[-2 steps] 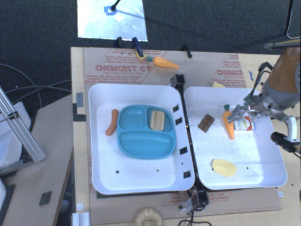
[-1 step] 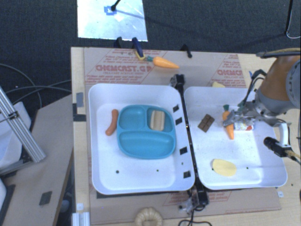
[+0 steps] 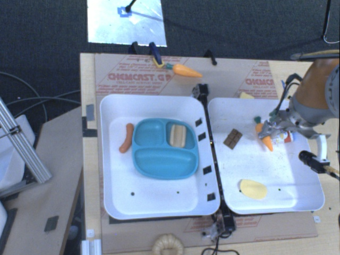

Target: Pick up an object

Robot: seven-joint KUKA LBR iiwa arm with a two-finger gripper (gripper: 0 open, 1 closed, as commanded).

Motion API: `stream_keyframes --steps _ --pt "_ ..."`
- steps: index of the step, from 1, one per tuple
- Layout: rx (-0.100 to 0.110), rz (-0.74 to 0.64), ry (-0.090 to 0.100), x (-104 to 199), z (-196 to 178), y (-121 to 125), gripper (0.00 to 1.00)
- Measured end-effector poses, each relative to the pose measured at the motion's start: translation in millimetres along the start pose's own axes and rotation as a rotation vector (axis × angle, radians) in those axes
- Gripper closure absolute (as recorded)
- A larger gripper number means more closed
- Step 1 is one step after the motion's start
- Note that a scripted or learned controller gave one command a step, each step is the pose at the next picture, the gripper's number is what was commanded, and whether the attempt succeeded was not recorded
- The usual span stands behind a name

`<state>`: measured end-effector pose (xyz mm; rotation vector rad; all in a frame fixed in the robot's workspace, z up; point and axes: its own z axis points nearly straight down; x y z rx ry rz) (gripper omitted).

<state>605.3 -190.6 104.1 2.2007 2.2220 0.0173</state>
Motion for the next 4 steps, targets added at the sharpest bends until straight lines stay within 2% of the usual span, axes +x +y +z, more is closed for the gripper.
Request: stream_keyframes --steps 1,3,4 --pt "0.013 0.004 0.001 1.3 -43.5 2.9 1.0" --pt "0.012 0.004 0.001 -0.4 -122.8 7.1 1.0" --pt "0.015 -0.001 0.003 59.1 -115.4 19.1 1.0"
